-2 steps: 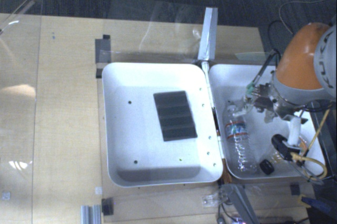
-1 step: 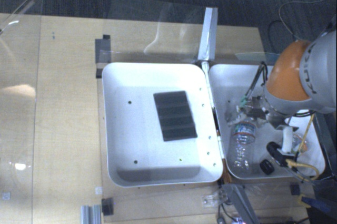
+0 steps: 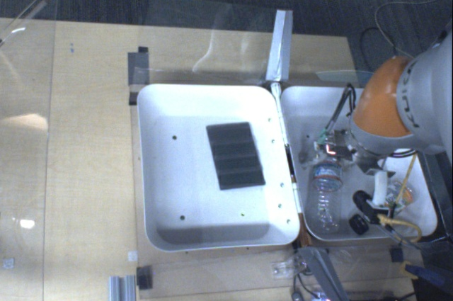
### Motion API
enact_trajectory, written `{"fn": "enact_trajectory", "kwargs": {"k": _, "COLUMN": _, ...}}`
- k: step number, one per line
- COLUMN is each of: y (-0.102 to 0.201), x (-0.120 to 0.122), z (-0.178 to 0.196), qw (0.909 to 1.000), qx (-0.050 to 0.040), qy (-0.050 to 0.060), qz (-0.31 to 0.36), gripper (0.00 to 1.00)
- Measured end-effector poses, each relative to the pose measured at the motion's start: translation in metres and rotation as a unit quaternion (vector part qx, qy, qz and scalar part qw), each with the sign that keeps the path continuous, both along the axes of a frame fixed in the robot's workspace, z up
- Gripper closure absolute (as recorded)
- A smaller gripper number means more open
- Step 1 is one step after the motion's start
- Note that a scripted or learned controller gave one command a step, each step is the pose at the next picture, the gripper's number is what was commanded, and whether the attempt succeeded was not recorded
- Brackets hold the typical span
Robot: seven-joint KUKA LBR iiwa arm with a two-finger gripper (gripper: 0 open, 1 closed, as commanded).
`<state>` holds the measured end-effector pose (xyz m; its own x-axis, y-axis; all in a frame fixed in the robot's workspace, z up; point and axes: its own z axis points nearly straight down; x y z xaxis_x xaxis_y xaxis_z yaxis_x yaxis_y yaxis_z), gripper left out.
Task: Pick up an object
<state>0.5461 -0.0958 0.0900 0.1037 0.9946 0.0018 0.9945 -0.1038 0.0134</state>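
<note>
The bottle (image 3: pixel 325 199), clear plastic and lying on its side, rests on the floor of the right bin (image 3: pixel 306 115), close to the wall that this bin shares with the left one. It runs roughly along that wall, one end toward the near rim. It looks like the likeliest thing to go for, because the tool (image 3: pixel 331 149) hangs directly over its far end, just beside or perhaps touching it. The view does not settle which. Whether the tool is open or closed cannot be told from here, and nothing can be seen held in it.

To do the pick well, I would bring the tool across the bottle's width, not along its length, and somewhat nearer its middle than the end now under it. A thin clear bottle is likely to be light, smooth and round, so an off-centre squeeze could roll it aside or squirt it against the wall. The descent should be straight and the closing gentle, and the lift should start only once the grip is firm.

The arm (image 3: pixel 382 108) covers much of that bin's far right. In the left bin (image 3: pixel 177 172) a dark ribbed pad (image 3: pixel 235 154) lies flat, well apart, and looks harder to pinch. Both bins sit on the pale surface (image 3: pixel 71 151).
</note>
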Motion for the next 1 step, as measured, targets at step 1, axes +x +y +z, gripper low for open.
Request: {"fn": "enact_trajectory", "kwargs": {"k": 1, "y": 0.0009, "x": 0.002, "z": 0.0111, "qw": 1.0, "qx": 0.0003, "qy": -0.003, "qz": 0.0, "gripper": 1.0}}
